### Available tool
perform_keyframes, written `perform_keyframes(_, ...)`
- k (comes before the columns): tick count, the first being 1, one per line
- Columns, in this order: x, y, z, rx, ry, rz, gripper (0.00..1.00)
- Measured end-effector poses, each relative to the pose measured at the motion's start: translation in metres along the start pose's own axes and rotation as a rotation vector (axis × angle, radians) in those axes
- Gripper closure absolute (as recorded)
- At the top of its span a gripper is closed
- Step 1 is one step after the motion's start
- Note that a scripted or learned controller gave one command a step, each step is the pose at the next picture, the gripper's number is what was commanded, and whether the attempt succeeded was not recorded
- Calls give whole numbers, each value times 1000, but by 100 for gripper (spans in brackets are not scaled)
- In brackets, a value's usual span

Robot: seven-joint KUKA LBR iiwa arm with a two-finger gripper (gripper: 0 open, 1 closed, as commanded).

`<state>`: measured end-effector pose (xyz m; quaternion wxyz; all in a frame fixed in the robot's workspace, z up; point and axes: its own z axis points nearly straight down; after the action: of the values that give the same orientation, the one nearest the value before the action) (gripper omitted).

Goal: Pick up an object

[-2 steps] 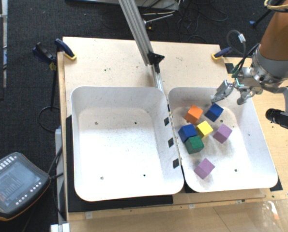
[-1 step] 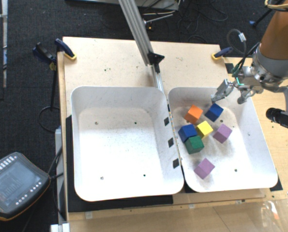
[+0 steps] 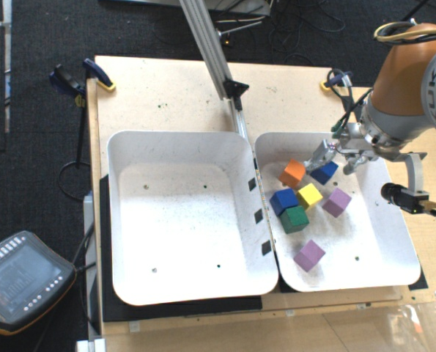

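Small blue cube (image 3: 324,172) sits between fingers of hand (image 3: 338,158), fingers spread either side of it, in upper part of right bin (image 3: 393,259). Whether cube is lifted off bin floor: cannot tell. Orange cube (image 3: 294,172) just left of it. Below: larger blue cube (image 3: 282,200), yellow cube (image 3: 310,195), green cube (image 3: 295,218) clustered, touching. Purple cube (image 3: 337,202) right of yellow one; second purple cube (image 3: 309,255) apart, lower. Left bin (image 3: 122,152) beside, on table (image 3: 166,86).
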<state>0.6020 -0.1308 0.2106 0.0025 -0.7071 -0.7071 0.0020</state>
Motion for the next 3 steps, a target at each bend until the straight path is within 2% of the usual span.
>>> perform_keyframes(1,1,-1,65,0,0,1,0)
perform_keyframes(2,0,0,98,-8,-2,0,0)
perform_keyframes(3,0,0,90,-8,-1,1,100)
